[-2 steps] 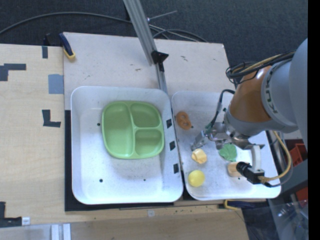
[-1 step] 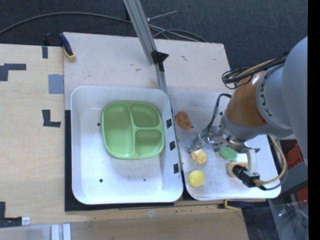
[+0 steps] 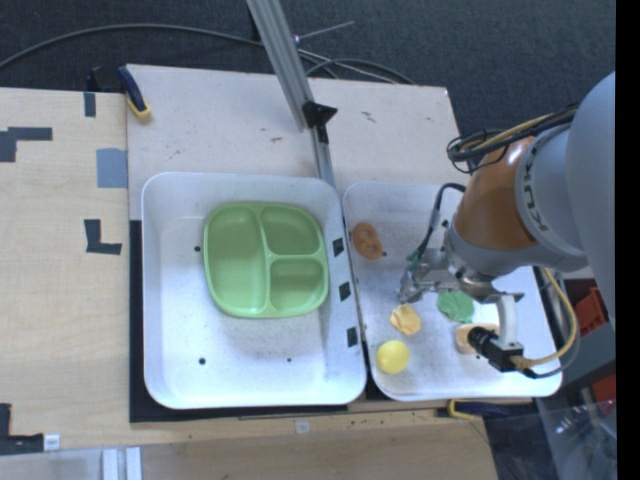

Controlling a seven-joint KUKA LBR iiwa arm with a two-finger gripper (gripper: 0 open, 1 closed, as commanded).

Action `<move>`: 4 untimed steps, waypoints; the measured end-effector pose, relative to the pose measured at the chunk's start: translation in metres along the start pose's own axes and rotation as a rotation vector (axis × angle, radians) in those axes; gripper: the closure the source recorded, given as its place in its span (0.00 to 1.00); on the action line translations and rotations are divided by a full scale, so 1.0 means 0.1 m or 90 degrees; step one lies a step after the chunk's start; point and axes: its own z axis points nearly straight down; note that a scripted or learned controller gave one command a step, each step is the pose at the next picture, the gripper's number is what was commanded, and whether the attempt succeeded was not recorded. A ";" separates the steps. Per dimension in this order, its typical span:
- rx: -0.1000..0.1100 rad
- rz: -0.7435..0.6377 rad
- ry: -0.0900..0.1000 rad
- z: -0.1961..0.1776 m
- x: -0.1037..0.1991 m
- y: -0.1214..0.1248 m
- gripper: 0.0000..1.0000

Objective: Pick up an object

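The arm (image 3: 520, 208) reaches in from the right and bends down over the right bin (image 3: 395, 200), its orange band sitting above the wrist. The gripper (image 3: 418, 286) hangs low in the middle of that bin — whether its fingers are apart or together cannot be told, since the wrist and cabling cover them from this angle, and nothing can be seen between them.

Five small things lie in the right bin. A brownish-orange piece (image 3: 366, 240) rests toward the far left of it, near the wall shared with the other bin. A pale yellow lump (image 3: 405, 319) lies just near of the gripper, and a round yellow ball (image 3: 393, 357) lies nearer still, close to the bin's near edge. A green piece (image 3: 456, 305) lies just right of the gripper, partly under the arm, and a small pale orange piece (image 3: 467, 338) lies near of it.

The left bin (image 3: 170, 298) holds a green divided plate (image 3: 266, 259) — three compartments, lying flat in the far half.
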 end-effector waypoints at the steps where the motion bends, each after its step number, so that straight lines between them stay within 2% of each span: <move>1: -0.003 0.000 0.000 -0.52 0.11 -0.02 1.00; 2: -0.005 0.000 -0.001 -1.15 0.09 0.00 1.00; 3: 0.000 0.000 0.000 -1.15 0.09 0.00 1.00; 4: 0.000 -0.003 0.001 -1.13 0.52 0.15 1.00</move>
